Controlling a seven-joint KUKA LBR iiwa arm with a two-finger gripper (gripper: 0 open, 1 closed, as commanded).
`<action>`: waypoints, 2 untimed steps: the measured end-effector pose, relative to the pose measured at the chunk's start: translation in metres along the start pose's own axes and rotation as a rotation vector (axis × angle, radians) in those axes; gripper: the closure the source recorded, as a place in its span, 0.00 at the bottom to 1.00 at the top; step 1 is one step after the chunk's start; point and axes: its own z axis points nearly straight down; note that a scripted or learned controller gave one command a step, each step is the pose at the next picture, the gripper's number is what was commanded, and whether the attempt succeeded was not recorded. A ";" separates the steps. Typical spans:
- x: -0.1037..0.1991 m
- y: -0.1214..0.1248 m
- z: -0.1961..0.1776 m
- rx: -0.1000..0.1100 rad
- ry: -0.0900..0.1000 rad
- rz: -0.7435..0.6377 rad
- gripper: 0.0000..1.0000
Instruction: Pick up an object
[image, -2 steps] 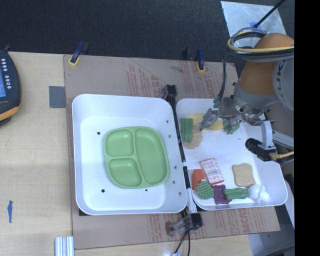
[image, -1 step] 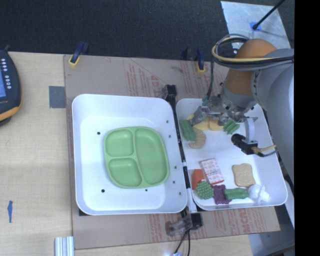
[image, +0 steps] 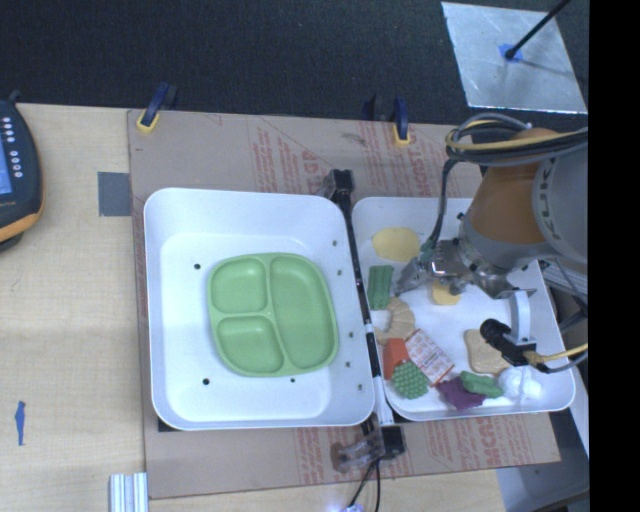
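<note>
The arm (image: 560, 200) is a thick grey cylinder with a broad orange band (image: 510, 205) just above the wrist. Black and yellow cables (image: 480, 135) loop over the band. Below it sits a grey metal gripper (image: 445, 272) mount, and a white bracket (image: 520, 312) with a black fitting (image: 503, 340) hangs beside it.

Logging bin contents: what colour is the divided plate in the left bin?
Light green; the divided plate shows clearly in the camera view, in the left bin.

Sitting in the left shallow white bin (image: 165, 300): green sectioned plastic plate (image: 272, 314). Piled in the right shallow white bin (image: 552, 392): small toy foods (image: 430, 360), beneath the gripper (image: 446, 272).
</note>
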 end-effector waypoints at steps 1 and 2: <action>-0.016 -0.025 -0.004 0.007 0.003 0.000 0.00; -0.080 -0.008 0.005 0.007 0.001 0.004 0.00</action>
